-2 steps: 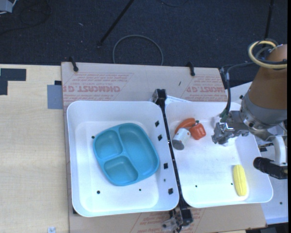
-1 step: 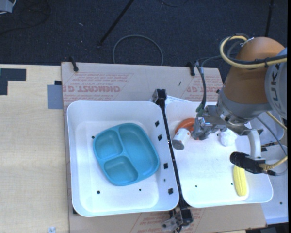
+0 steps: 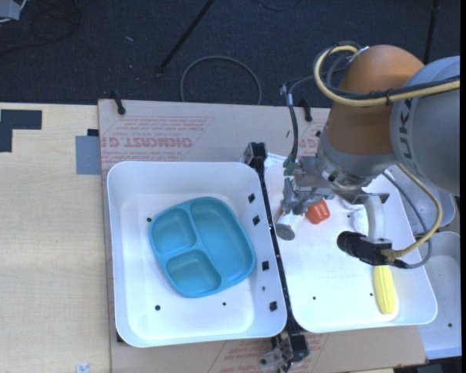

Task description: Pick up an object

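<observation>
Up front, that big orange and grey arm (image 3: pixel 373 107) hangs over the right bin (image 3: pixel 326 301). Its end effector (image 3: pixel 299 196) sits just beside a small orange block (image 3: pixel 318 212), can't tell if it's open or closed. Yellow corn cob (image 3: pixel 384 288) lies nearby; blue divided plate (image 3: pixel 202 245) fills the left bin (image 3: pixel 132 301).

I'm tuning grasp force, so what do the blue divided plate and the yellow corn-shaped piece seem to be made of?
The blue divided plate looks like moulded plastic with a smooth, fairly matte finish: uniform colour, rounded compartment walls. The yellow corn-shaped piece also looks like plastic, probably a toy: even yellow, faint ribbing; hard or soft cannot be told. Both lie in white bins that look like plastic.
</observation>
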### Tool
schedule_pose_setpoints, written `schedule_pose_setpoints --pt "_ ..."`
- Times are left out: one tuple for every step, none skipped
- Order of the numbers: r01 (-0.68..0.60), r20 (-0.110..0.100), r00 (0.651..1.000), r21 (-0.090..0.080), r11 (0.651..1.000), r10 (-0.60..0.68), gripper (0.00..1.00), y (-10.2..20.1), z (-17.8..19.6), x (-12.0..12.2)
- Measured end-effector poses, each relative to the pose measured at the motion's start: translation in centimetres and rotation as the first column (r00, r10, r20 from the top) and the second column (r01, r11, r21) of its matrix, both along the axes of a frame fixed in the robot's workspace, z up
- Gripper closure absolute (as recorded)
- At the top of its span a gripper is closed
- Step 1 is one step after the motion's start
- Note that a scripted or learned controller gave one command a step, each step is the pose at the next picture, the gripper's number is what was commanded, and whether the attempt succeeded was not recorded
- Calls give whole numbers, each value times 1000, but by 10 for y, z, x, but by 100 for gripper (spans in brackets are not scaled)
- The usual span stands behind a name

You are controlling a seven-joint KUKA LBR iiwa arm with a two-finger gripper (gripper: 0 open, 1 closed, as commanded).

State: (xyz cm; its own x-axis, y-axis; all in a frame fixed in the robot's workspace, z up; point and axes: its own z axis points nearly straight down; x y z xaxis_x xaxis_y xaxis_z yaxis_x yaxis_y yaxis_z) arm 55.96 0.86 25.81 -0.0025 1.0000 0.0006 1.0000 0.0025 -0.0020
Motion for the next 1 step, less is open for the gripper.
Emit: schedule_pose_setpoints --pt "-2 0 1000 0 1000 2 100 55 0 17"
